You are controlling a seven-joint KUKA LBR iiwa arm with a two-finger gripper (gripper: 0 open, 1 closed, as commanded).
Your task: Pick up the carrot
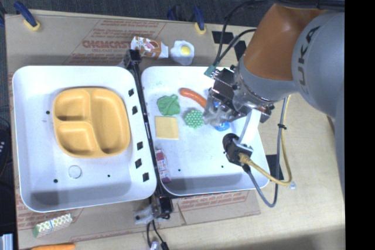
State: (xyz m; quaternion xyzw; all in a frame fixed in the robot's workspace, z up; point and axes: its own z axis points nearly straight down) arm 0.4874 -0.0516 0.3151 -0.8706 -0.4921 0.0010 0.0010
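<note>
The carrot (191, 95), a small orange stick, lies in the right bin (199, 175) near its far side. My gripper (215, 109) hangs just to the carrot's right, its body covering the carrot's right end. A green bumpy ball (194, 118) lies just left of the gripper. A blue thing (221, 124) peeks out under the gripper.
A green leaf (169, 105) and a yellow cheese slice (167, 127) lie left of the carrot in the right bin. The left bin (29, 143) holds a yellow divided plate (91, 121). A small carton (146, 47) and an egg toy (183, 51) lie behind the bins.
</note>
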